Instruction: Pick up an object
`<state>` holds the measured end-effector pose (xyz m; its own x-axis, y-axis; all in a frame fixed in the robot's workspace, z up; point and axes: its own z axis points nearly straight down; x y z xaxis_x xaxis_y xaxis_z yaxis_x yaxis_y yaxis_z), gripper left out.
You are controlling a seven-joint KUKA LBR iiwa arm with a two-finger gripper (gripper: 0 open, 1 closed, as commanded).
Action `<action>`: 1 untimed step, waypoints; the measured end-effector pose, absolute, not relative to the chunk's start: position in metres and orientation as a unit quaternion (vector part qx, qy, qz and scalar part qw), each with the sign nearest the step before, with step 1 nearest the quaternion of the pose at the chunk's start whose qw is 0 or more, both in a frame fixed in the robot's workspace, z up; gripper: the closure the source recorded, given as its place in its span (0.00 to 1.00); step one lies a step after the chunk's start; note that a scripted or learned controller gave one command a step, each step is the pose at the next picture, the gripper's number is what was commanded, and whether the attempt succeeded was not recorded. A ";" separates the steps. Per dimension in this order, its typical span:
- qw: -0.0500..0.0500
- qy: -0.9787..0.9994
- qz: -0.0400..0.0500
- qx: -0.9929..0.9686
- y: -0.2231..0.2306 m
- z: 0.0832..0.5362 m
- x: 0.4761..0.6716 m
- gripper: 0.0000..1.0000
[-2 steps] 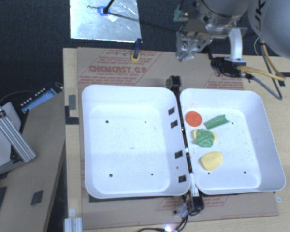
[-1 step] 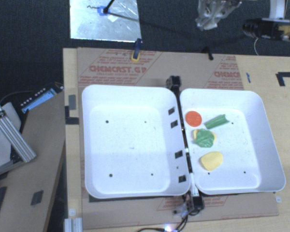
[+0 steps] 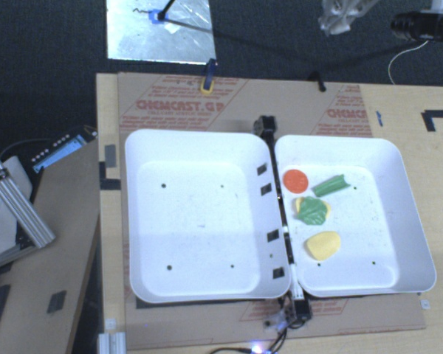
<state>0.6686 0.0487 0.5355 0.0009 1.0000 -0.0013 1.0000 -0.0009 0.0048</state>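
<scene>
Four small objects lie in the right bin, near its left wall. A flat red-orange disc is furthest back. To its right a green stick-shaped piece lies at a slant. A green leafy lump sits just below the disc, on top of a yellowish piece. A yellow rounded piece is nearest the front. My gripper hangs high at the top of the view, far behind the bench and well away from the objects, with nothing visibly under it.
The left bin adjoins the right one along a black clipped seam. A cardboard sheet lies under both bins. A shiny metal plate is on the floor behind, and a cable runs across the dark carpet.
</scene>
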 end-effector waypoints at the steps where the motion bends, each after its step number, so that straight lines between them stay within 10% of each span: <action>1: 0.001 0.706 0.000 0.708 0.005 0.536 0.624 1.00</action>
<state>0.6236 0.0051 0.5358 0.0024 1.0000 -0.0006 1.0000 -0.0024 0.0018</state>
